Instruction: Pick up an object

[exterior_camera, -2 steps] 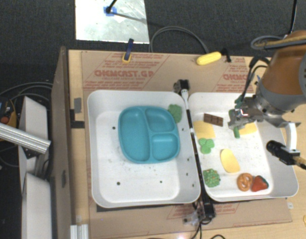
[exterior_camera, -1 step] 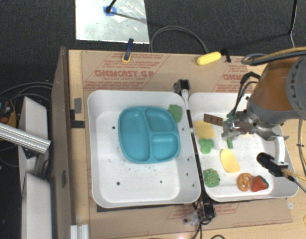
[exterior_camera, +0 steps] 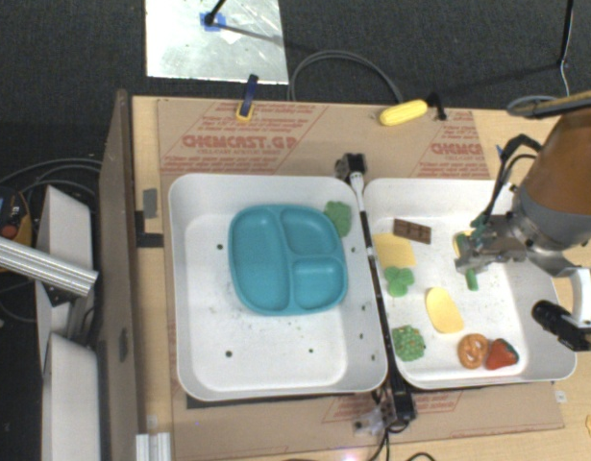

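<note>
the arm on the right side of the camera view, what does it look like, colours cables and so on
The arm is a thick rounded body with a broad orange band above a grey wrist section. Thin dark cables loop along its left side down toward the end effector, a small dark metal assembly with green touches. A black part juts out below the wrist near the right bin.

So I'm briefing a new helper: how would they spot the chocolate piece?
Look in the right-hand white bin, near its far left corner. The chocolate piece lies just above a yellow block; it is the one dark brown, flat, ridged rectangle among green, yellow and orange items.
</note>
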`<act>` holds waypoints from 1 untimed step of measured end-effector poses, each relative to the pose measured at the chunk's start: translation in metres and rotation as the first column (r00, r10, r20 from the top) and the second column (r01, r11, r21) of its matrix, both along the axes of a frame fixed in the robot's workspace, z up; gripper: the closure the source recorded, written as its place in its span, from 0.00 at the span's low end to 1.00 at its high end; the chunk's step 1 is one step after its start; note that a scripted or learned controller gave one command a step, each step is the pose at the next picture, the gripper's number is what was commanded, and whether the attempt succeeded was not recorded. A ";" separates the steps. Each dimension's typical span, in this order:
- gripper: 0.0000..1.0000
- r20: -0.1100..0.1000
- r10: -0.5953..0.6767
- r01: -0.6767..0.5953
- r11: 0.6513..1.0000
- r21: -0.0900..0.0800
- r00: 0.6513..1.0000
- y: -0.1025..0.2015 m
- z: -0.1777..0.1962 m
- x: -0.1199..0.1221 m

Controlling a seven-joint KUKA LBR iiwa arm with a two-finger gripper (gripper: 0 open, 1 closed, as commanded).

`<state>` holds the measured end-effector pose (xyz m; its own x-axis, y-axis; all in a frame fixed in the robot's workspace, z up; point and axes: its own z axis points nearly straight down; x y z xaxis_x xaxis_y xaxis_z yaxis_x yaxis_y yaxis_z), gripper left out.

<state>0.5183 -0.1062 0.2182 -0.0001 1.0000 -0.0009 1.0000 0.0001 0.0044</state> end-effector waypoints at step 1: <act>1.00 0.000 0.011 -0.011 1.000 0.002 1.000 0.063 0.002 0.032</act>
